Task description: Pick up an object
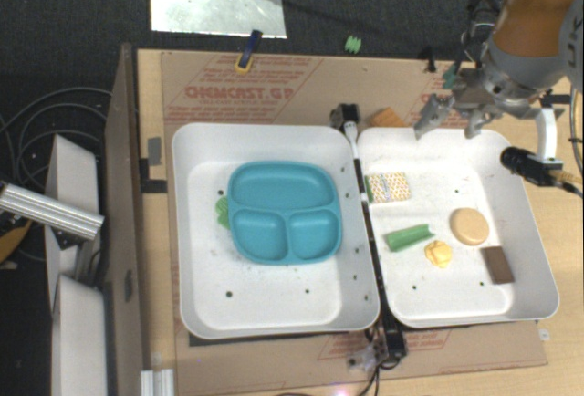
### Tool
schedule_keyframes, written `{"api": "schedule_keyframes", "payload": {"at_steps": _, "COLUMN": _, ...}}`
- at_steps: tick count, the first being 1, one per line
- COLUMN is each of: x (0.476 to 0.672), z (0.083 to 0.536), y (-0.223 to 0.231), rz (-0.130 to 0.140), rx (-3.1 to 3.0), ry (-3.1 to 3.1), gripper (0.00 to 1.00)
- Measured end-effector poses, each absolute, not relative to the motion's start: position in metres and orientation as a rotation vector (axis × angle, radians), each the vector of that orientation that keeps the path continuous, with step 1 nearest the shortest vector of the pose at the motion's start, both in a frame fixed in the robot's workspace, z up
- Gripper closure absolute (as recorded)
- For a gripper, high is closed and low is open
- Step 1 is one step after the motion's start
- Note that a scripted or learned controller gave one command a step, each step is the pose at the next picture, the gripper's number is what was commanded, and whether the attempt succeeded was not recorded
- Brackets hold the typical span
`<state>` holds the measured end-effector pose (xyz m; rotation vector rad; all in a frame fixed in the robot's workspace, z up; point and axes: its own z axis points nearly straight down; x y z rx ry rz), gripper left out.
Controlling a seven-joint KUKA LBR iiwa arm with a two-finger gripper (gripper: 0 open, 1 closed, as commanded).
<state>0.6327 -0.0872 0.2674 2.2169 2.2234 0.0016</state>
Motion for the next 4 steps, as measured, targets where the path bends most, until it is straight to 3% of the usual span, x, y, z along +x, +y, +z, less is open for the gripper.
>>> {"api": "schedule_keyframes", "payload": {"at_steps": 1, "x": 0.589, "z": 0.155, "y": -0.142, "rz": -0.012, "rx": 2.233, "ry": 2.221, "gripper": 0.00}}
{"api": "schedule_keyframes", "payload": {"at_steps": 2, "x": 0.564, "z": 0.167, "y": -0.082, "rz": 0.001, "rx": 2.216, "ry": 2.232, "gripper": 0.00}}
{"api": "schedule_keyframes", "payload": {"at_steps": 3, "x": 0.544, "z": 0.081, "y": -0.106, "rz": -0.001, "rx": 2.226, "ry": 2.219, "gripper": 0.00}}
{"api": "schedule_keyframes", "payload": {"at_steps": 4, "x": 0.547, "z": 0.095, "y": -0.104, "rz": 0.004, "rx": 2.218, "ry": 2.222, "gripper": 1.00}}
